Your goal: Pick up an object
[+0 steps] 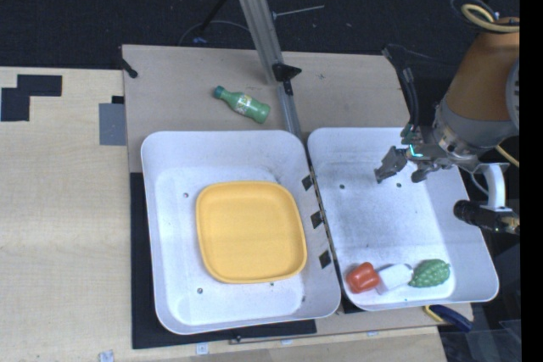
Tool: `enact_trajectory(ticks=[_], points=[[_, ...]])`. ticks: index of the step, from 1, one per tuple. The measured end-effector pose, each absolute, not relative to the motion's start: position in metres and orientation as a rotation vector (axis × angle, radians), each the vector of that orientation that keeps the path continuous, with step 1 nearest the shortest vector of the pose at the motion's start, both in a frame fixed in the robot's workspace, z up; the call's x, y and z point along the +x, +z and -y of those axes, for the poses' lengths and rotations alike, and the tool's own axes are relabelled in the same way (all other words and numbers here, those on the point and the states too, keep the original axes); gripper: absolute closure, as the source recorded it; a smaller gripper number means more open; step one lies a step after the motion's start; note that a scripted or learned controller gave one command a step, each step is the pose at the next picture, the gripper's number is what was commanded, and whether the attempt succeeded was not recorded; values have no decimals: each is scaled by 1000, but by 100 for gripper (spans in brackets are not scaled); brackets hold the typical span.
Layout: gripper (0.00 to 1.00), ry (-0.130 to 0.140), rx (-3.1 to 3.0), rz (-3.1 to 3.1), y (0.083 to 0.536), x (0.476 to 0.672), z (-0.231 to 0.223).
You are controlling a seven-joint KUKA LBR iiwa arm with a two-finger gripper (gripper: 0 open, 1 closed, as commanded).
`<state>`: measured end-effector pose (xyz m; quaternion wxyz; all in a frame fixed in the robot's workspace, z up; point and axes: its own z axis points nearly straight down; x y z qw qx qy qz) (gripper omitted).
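Three small objects, a red pepper, a white piece and a green fruit, are waiting in the right bin; the gripper is hovering with jaws apart, holding nothing, needing to descend toward them.

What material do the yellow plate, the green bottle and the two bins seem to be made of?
Yellow plate: likely plastic, with an even matte colour and soft rounded corners. Green bottle: probably plastic, a small toy-like item with a pale label. Left bin and right bin: apparently thin moulded white plastic, with rounded rims and a dull, scuffed, speckled floor.
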<state>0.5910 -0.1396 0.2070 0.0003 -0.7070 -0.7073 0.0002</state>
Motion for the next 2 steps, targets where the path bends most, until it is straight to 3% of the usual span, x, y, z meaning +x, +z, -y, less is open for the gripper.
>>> enact_trajectory(ticks=[1,2], points=[[0,1,-2221,2221,207,591,140],[0,5,-2217,2220,146,596,141]])
